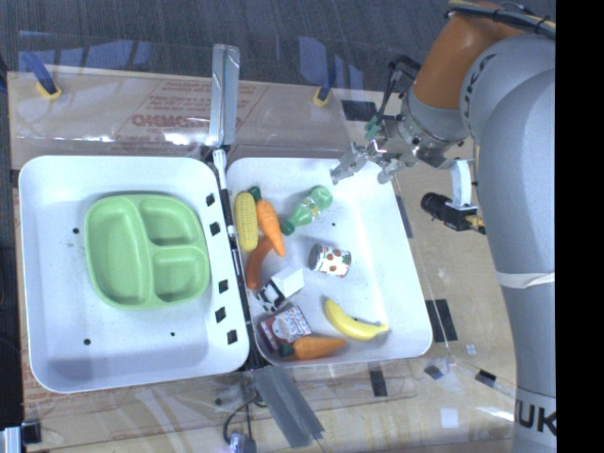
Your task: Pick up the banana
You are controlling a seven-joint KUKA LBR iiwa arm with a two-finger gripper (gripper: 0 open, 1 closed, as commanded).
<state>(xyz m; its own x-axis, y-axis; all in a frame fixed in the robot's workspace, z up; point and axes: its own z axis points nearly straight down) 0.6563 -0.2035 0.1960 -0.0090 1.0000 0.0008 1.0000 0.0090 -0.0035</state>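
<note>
Nearest me, the banana [353, 321] lies flat in the front right corner of the right bin [401, 243], beside a carrot [316, 347] and a small packet [283, 326]. Its long axis runs left-back to right-front, curve bowing toward the front wall, stem end seemingly at the right. Mid-bin stands a small can [330, 260]; further back lie a green bottle [309, 207], a corn cob [245, 219] and another carrot [270, 226]. At the far rim my claw [366, 166] hovers with fingers spread, carrying nothing. I'd bring it forward past the can, turn the fingers across the banana's width, and descend at its middle.
</note>
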